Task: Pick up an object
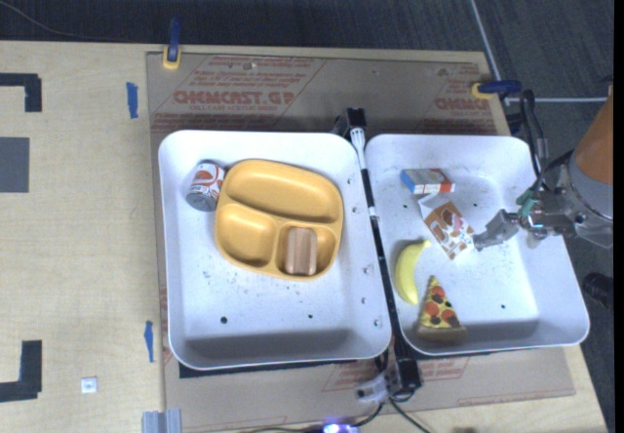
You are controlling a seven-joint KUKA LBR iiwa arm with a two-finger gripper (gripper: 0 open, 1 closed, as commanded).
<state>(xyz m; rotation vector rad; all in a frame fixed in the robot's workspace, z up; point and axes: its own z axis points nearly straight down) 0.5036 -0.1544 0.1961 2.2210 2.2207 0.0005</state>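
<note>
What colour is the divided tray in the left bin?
Yellow; the tray shows clearly in the camera view.

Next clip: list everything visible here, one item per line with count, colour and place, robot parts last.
white bins: 2, white, side by side on the bench
divided tray: 1, yellow, in the left bin
brown block: 1, tan, in the tray's lower right compartment
can: 1, red and silver, left bin, upper left, touching the tray
small carton: 1, white, orange and blue, right bin, top
snack packet: 1, white and brown, right bin, centre
banana: 1, yellow, right bin, left side
pizza slice: 1, yellow and red, right bin, bottom
end effector: 1, grey, beside the snack packet
</note>
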